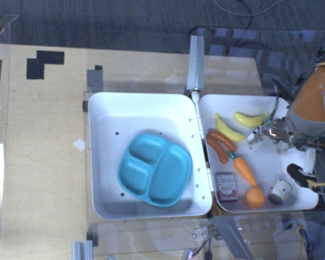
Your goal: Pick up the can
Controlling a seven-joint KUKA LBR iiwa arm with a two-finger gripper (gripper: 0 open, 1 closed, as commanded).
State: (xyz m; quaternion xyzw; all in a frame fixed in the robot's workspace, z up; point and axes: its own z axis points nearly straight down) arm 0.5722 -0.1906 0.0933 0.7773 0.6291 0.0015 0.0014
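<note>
A small pale can (pixel 280 192) lies on its side in the front right corner of the right bin (pixel 260 105), its dark open end facing front left. My gripper (pixel 262 134) hangs over the bin's middle right, beside the right end of a yellow banana (pixel 251 118) and well behind the can. Its fingers stand open with nothing between them. The grey arm with the orange band (pixel 314 99) comes in from the right.
The right bin also holds a second banana (pixel 227 128), two sausages (pixel 219 144), a carrot (pixel 244 169), an orange (pixel 254 197) just left of the can, and a dark red packet (pixel 226 187). In the left bin (pixel 108 118) lies a blue divided plate (pixel 155 169).
</note>
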